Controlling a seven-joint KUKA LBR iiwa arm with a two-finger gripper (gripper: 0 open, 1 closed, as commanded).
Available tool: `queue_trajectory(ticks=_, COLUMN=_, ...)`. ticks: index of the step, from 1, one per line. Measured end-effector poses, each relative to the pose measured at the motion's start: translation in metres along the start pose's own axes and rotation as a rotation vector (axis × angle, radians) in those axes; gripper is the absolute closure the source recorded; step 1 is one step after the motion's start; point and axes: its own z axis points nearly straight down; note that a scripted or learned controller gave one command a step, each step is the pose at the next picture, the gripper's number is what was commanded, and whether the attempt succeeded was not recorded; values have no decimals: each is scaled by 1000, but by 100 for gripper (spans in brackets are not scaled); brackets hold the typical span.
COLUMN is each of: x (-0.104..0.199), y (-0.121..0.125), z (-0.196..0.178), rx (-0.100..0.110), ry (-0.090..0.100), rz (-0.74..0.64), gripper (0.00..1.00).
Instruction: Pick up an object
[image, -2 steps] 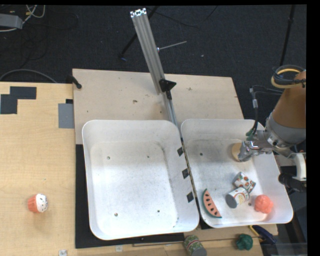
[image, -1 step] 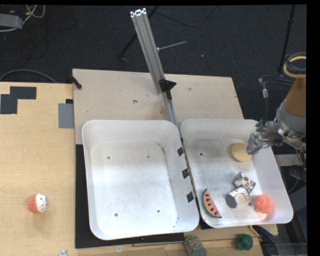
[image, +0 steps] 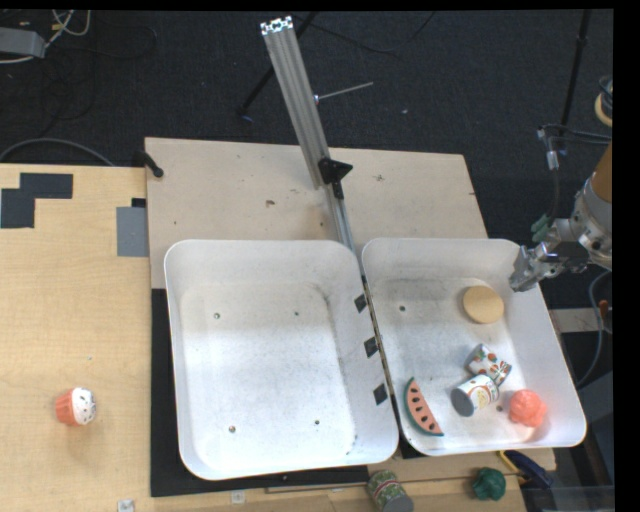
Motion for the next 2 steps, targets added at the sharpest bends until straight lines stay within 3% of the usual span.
queue_trajectory(ticks=2, x=115, y=14, z=7, rx=8, ry=4, rz=-3, gripper=100)
